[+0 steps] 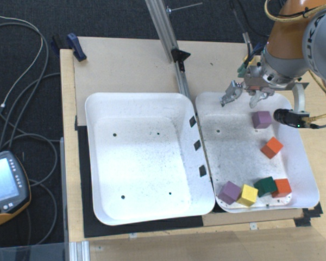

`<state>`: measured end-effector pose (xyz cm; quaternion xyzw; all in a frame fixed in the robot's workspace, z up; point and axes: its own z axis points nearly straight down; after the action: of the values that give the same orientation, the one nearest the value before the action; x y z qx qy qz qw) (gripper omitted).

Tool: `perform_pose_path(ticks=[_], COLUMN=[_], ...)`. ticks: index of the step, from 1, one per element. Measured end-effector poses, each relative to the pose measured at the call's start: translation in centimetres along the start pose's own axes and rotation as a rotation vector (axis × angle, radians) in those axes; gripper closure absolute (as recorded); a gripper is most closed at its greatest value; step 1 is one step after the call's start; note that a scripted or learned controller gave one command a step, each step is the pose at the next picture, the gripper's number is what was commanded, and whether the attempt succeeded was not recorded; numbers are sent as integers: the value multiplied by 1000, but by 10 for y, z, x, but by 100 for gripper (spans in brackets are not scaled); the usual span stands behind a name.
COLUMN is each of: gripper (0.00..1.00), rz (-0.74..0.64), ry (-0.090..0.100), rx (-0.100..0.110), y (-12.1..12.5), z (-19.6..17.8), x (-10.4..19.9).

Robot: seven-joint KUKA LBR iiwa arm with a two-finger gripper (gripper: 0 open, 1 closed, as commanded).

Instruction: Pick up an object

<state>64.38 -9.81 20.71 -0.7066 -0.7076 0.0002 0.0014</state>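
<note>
My gripper point(244, 96) hangs over the far edge of the right bin point(228, 145), its two fingers spread apart with nothing between them. A purple cube point(261, 118) lies just right of and nearer than the fingers. An orange cube point(271, 147) sits further toward the front. Along the bin's front edge lie a purple cube point(230, 192), a yellow cube point(249, 195), a green cube point(265, 186) and an orange cube point(282, 187).
The left bin point(141, 156) stands beside the right one, with black clips along their shared rim. A slanted metal rail point(165, 31) runs from the top down to the bins. A blue clamp point(76, 46) sits at the bench's far left corner.
</note>
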Motion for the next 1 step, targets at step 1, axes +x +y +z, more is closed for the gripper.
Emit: perform_pose_path(ticks=[1], gripper=[0], rz=[7], ry=[-8], rx=[-12], y=[-10], z=[-78], x=[-75])
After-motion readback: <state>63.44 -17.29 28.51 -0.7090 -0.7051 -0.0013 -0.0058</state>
